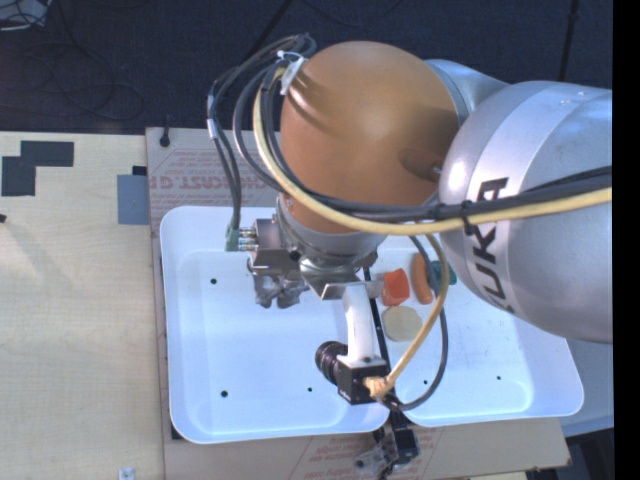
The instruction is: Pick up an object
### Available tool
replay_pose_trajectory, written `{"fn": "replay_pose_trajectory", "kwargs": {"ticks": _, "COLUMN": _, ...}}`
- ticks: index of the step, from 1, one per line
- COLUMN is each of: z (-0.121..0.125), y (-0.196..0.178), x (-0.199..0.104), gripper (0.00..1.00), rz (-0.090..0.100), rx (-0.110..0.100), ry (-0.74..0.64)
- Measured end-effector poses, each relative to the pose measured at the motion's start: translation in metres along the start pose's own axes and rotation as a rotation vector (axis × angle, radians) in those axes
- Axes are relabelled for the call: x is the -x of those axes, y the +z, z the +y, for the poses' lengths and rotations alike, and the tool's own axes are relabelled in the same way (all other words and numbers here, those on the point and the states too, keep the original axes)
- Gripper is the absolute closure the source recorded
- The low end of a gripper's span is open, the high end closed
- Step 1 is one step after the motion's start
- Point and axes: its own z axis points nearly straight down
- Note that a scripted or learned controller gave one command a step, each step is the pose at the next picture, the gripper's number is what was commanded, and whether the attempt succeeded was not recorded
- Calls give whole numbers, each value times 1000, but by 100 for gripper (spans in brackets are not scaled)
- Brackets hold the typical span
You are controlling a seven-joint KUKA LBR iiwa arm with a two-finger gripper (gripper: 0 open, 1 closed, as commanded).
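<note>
The tool (274, 284) hangs low over a white bin (200, 368), spread or pressed together I cannot tell, near an orange piece (397, 287) and a pale disc (403, 322).

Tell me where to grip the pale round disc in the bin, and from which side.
Take the pale disc by its rim, coming straight down from above: it seems to lie flat on the white bin floor, so only its edge offers a hold. Close across its left and right edges in the view, since the orange piece sits close by its far edge.
</note>
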Motion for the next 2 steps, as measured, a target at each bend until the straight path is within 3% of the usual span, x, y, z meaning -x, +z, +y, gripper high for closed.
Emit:
{"fn": "replay_pose_trajectory", "kwargs": {"ticks": 1, "z": 67, "y": -9, "x": -11, "gripper": 100, "rz": 8, "rx": 19, "ry": 1}}
{"fn": "replay_pose_trajectory", "kwargs": {"ticks": 2, "z": 46, "y": -112, "x": 13, "gripper": 100, "rz": 12, "rx": 26, "ry": 5}}
